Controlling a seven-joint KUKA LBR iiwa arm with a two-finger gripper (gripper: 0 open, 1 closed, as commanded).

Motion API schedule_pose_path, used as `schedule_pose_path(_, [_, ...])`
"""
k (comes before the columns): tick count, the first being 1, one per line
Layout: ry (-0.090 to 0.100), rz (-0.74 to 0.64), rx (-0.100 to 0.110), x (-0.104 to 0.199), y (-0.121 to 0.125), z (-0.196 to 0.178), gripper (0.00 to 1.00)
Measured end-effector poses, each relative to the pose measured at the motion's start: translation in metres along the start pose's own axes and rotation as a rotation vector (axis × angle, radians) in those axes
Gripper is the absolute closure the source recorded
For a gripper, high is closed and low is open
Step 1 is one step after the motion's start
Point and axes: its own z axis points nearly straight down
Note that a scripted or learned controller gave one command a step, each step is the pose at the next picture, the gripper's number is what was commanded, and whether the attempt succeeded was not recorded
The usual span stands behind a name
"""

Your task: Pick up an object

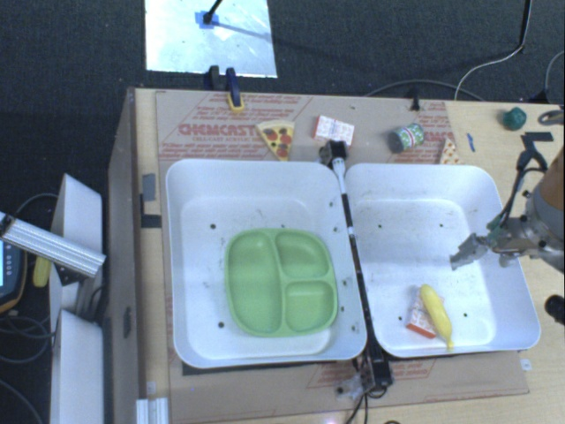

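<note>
A yellow banana (436, 314) lies in the right bin (415, 193), near its front edge. Against the banana's left side rests a small red and white box (419, 318). My gripper (463, 255) hangs over the right side of this bin, above and to the right of the banana and apart from it. Nothing shows in its grasp. In the left bin (203, 193) sits a green divided plate (281, 281).
On the cardboard behind the bins lie a pizza-slice toy (276, 138), a white printed card (334, 129), a small green can (408, 136) and a second pizza slice (448, 151). A teal object (515, 117) sits at the far right. Black cables run between the bins.
</note>
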Motion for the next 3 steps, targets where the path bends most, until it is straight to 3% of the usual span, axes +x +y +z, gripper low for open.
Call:
schedule_pose_path(1, [0.000, 0.001, -0.001, 0.029, -0.007, 0.123, 0.00])
schedule_pose_path(2, [0.001, 0.000, -0.004, 0.029, -0.006, 0.112, 1.00])
schedule_pose_path(3, [0.001, 0.000, -0.002, 0.101, -0.007, 0.022, 1.00])
